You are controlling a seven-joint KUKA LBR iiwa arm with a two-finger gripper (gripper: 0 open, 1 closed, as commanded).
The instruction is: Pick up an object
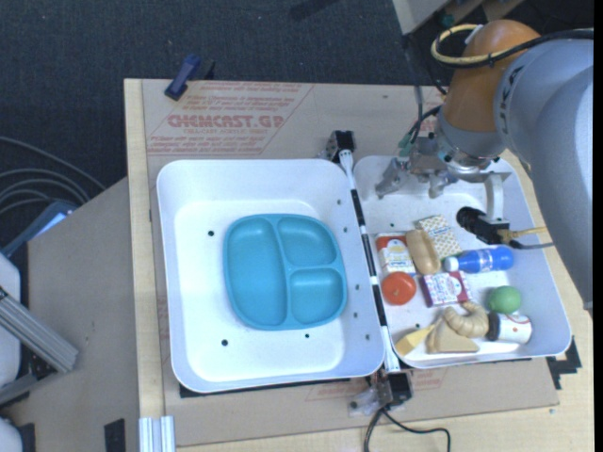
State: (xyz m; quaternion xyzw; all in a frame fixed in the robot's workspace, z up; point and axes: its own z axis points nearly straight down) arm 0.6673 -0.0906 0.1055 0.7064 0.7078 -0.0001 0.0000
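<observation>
My gripper (411,186) hovers over the far end of the right bin (556,299), its two fingers (384,186) spread apart with nothing between them. It is open. Closer to the front lie the objects: a red and white carton (393,253), a bread roll (423,250), a patterned cracker pack (436,227), a blue bottle (480,259), a red tomato (399,289), a purple box (443,288), a green ball (506,298), a croissant (465,321), a cheese wedge (435,342) and a small white cup (513,329). All sit below the gripper, apart from it.
The left bin (188,328) holds a blue divided plate (283,269). A black clip (341,143) sits at the bins' far joint. A blue object (183,77) lies at the bench's far left corner. The grey arm (546,92) fills the upper right.
</observation>
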